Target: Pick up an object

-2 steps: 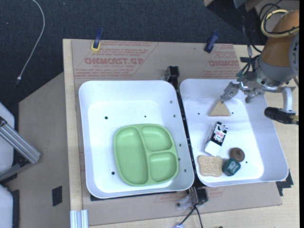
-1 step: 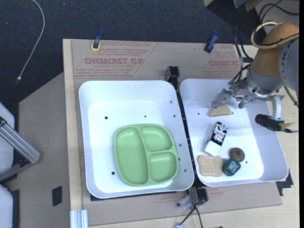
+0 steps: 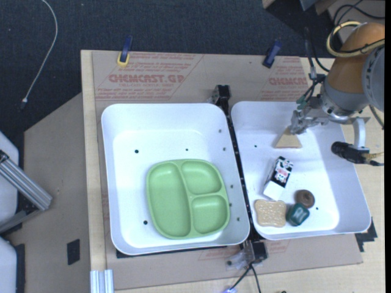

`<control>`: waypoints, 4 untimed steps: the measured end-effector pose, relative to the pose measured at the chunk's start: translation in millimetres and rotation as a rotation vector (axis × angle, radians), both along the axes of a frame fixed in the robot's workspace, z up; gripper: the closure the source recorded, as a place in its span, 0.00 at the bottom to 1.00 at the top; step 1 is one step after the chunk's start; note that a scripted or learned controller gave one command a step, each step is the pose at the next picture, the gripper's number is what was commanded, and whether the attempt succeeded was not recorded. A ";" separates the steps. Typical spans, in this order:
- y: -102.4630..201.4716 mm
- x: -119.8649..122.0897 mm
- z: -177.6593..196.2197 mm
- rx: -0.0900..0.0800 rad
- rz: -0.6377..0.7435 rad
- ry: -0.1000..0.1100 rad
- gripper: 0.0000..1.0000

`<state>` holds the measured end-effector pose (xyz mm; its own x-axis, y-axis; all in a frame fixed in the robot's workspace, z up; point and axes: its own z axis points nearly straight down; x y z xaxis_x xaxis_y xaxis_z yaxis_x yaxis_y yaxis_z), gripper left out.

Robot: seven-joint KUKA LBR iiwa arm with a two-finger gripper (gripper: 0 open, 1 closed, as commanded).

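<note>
Far left, on the dark carpet [image 3: 55, 72]: a thin white cable [image 3: 54, 17] curving down from the top edge, and below it a slanted aluminium rail [image 3: 24, 180]. Next, the bench [image 3: 91, 163], covered with a brown cardboard sheet [image 3: 183, 72] printed in red, clamped at its far edge by a blue-and-yellow clamp [image 3: 124, 51] and, further right, a blue clamp [image 3: 272, 54]. On the sheet, the left white bin [image 3: 122, 133], holding a pale green divided plate [image 3: 186, 197] with three compartments, lying flat toward the near right of that bin. Between the two bins, at the far end of the seam, a black clip [image 3: 222, 93]; at the near end, another dark fitting [image 3: 256, 249] with wires trailing off. Then the right white bin [image 3: 342, 194], with five loose things. Near its front left corner, a tan biscuit-like square [image 3: 270, 213]; just beside it to the right, a dark green piece [image 3: 297, 215], touching or almost touching a brown round piece [image 3: 304, 197] behind it. Further back, apart from those, a small black-and-white box [image 3: 280, 174], tilted. Behind that, toward the far middle of the bin, a tan wedge [image 3: 287, 141], lying on the bin floor. Directly at the wedge's far right corner, the pincer [image 3: 299, 124], pointing down, low over the bin; spread or pressed together, impossible to tell from this angle, likewise whether gripping the wedge or merely meeting it. Far right, the grey arm [image 3: 342, 93] with its orange band [image 3: 360, 47], reaching in over the bin's far right corner.
</note>
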<state>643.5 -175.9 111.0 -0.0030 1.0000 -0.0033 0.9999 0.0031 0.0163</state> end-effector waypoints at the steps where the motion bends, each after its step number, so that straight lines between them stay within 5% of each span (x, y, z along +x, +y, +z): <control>1: 1.6 4.8 44.3 0.001 -0.002 0.010 1.00; 3: -6.3 14.2 150.7 0.000 -0.002 0.006 1.00; 4: -6.2 15.1 159.0 0.001 -0.002 0.012 1.00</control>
<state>658.7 -182.1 270.1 -0.0012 1.0000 -0.0023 1.0000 0.0012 0.0047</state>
